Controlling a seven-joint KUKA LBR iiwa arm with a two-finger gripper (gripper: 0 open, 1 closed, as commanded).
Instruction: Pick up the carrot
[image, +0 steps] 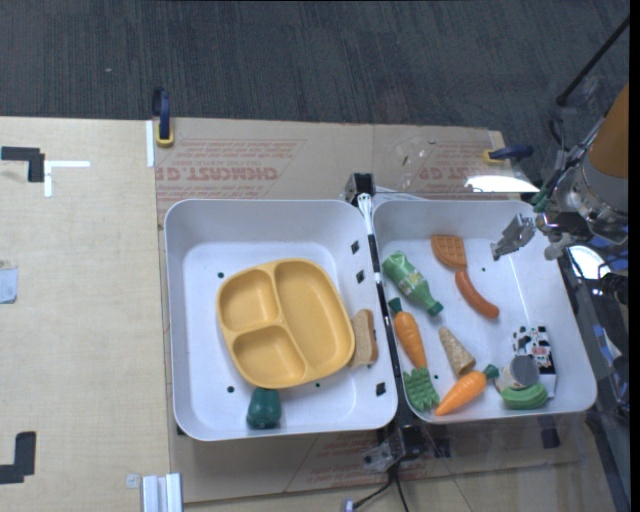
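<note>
The hand hangs with nothing in it; I cannot tell how wide it is. The carrot lies well below-left of it, so reaching comes first: move over and drop down.

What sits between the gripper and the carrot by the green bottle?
In the camera view, the sausage lies between the gripper and the carrot; the waffle sits just above that line.

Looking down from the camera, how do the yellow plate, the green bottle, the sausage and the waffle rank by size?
Largest to smallest as they look in the camera view:
1. Yellow plate, by far.
2. Green bottle.
3. Sausage and waffle: too alike to rank; the sausage looks longer, the waffle wider.
</note>
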